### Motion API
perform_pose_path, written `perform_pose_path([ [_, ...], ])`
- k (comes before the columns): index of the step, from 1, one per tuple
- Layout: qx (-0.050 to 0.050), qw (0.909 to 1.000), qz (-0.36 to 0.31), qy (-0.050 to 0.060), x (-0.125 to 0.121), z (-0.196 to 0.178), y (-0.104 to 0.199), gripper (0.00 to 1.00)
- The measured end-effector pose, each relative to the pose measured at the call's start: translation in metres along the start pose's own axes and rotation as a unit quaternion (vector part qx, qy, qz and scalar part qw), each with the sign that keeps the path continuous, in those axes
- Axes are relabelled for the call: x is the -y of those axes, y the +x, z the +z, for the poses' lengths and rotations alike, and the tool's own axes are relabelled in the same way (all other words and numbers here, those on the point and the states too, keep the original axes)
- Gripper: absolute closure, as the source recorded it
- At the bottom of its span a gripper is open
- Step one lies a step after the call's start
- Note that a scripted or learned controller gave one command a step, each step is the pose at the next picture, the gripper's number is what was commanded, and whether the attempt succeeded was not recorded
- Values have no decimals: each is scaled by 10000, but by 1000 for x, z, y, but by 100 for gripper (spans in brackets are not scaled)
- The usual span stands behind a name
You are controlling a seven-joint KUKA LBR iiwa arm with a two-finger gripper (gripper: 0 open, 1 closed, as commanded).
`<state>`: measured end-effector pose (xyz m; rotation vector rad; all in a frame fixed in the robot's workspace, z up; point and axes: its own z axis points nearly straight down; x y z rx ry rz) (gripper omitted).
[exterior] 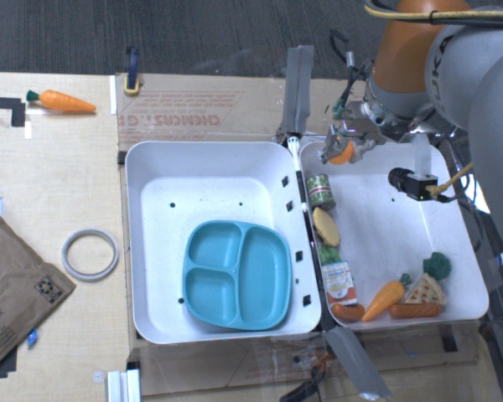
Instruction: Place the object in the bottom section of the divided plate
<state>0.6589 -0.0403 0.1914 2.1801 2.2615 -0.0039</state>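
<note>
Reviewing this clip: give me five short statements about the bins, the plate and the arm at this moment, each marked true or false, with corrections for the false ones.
1. The blue divided plate lies in the left bin. True.
2. A carrot already lies in one of the plate's sections. False: the sections hold nothing; one carrot lies in the right bin, another on the bench beyond the bins.
3. The gripper is over the far left corner of the right bin. True.
4. An orange object shows at the gripper's fingers. True, though what it is cannot be told.
5. The roll of tape sits inside the left bin. False: it lies on the bench, left of that bin.
</note>
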Motion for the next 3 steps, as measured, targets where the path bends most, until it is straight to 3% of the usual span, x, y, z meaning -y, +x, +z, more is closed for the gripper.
perform_pose_path([
  [1, -5, 9902, 1398, 18, 72, 1, 76, 100],
  [2, -2, 9904, 1385, 15, 138, 1, 123, 100],
  [3, -3, 9903, 1389, 14, 138, 1, 123, 0],
])
